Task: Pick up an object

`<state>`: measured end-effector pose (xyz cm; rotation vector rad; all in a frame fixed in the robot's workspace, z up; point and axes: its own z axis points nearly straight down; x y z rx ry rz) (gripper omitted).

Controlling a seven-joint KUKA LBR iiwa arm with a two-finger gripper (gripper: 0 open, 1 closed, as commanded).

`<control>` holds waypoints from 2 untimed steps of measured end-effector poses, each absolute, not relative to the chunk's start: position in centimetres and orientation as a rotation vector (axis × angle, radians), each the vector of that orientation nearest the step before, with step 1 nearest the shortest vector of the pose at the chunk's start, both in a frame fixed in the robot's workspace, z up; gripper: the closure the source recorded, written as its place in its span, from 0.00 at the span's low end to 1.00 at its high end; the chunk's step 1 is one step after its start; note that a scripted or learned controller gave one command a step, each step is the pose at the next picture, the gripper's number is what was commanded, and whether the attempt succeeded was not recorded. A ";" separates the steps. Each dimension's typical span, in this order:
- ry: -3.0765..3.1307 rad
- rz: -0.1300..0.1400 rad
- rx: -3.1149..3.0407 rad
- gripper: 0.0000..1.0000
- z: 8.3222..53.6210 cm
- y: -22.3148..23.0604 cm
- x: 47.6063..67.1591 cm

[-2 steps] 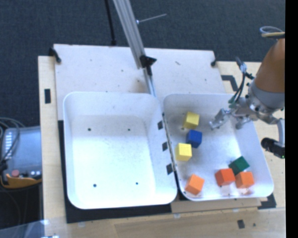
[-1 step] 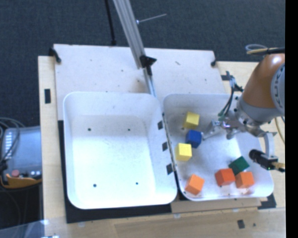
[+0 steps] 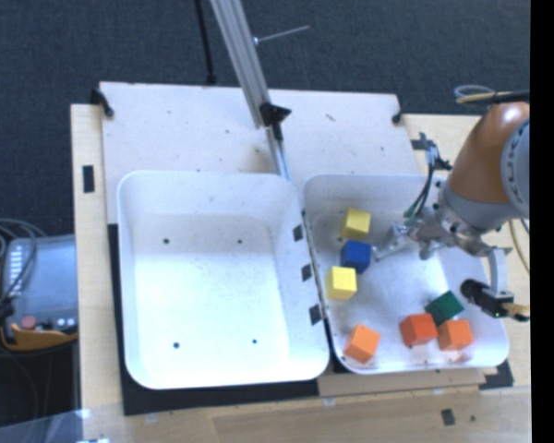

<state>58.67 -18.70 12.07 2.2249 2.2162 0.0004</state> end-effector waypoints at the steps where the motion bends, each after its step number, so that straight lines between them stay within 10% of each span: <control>1: 2.208 0.003 2.229 1.00 13.1 -18.8 58.8; 2: 2.222 0.005 2.213 1.00 17.8 -18.2 58.7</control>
